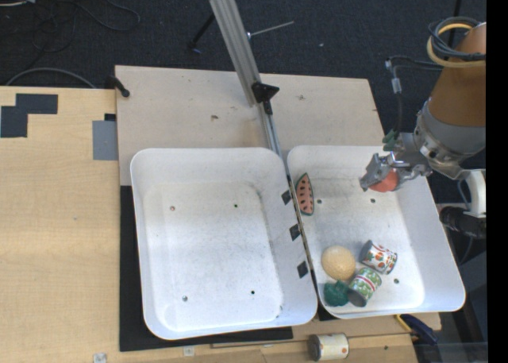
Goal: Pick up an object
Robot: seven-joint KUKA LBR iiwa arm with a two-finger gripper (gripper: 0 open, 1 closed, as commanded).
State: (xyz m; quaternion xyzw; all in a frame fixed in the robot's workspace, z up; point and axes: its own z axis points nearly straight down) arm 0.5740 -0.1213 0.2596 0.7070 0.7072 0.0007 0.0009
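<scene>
From where I stand, the right bin [444, 290] holds everything: a watermelon-slice toy [305, 195] lies against its left wall, just beside the divide from the left bin [151, 195]. Near the front edge a pale yellow ball [338, 261], a green lump [336, 295] and two small printed cans [379, 256] [365, 284] bunch together, touching or nearly so. The middle and back of that bin's floor are bare, with open room between the cluster and the arm.

The gripper [382, 174] hangs over the back right part of the right bin, close to its far rim. A small red object [386, 183] sits right at its fingertips, seemingly pinched between them, though I cannot tell for certain whether the fingers clamp it or merely cover it. The cluster lies well apart, toward the front.
</scene>
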